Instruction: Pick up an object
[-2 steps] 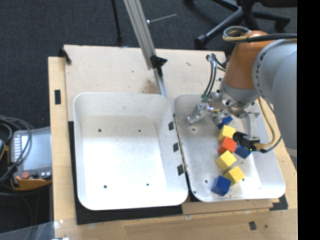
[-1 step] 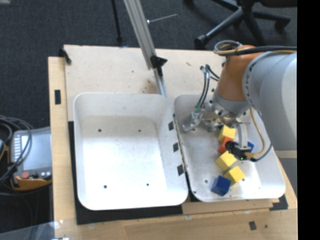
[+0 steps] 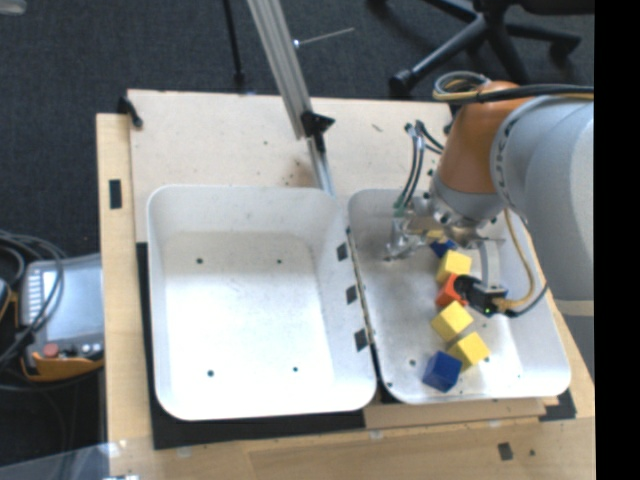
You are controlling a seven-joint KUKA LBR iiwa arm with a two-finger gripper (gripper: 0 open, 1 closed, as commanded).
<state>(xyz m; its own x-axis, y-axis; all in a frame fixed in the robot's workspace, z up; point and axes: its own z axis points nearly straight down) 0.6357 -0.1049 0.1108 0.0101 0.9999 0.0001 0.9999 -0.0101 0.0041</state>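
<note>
You had the arm (image 3: 530, 178) at right of frame, over the right bin (image 3: 400, 298). Gripper (image 3: 412, 236) state: cannot tell. Yellow blocks (image 3: 452, 320) lay lower right; probably light, rigid. Grip yours across flat opposite faces.

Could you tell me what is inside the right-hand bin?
The right-hand bin holds three yellow blocks, an orange block and a blue block. The arm and end effector cover its far end, hiding anything beneath.
</note>
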